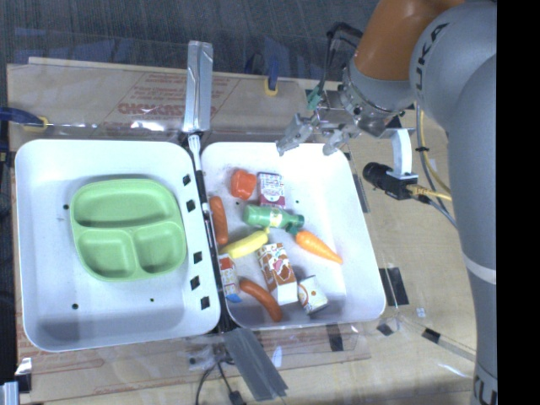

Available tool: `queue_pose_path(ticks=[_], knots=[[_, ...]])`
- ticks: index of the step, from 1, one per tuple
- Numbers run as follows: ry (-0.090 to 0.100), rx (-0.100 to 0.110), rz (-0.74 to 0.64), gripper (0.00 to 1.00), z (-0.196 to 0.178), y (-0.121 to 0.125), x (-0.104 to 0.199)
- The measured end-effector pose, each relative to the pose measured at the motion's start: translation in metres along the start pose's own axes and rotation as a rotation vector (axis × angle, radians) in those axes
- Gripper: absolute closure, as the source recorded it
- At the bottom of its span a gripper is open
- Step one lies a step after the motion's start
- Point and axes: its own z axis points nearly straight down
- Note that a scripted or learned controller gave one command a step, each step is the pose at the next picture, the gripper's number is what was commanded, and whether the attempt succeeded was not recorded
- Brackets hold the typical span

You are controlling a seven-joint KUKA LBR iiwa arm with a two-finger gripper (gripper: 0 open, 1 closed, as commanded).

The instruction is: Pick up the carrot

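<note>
You have the grey arm coming in from the right, its orange band high near the top edge. Below it sit the two white bins: the left bin bears a green divided tray, and the right bin holds the food items. The gripper hangs over the right bin's far rim, fingers spread and released, nothing between them. Your carrot lies well apart from it, toward the bin's right side, tip pointing right and toward the near edge (it rests on bare bin floor, just right of the brown carton). Nearby you will see a green bottle, a yellow banana, two sausages, a red pepper and a small purple packet.
</note>
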Motion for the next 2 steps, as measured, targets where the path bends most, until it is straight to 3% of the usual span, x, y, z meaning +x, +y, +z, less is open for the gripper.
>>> queue_pose_path(ticks=[1,2], knots=[[0.000,-0.002,-0.032,0.00,0.009,-0.110,-0.083],[0.002,0.002,0.073,0.00,0.038,-0.091,-0.078]])
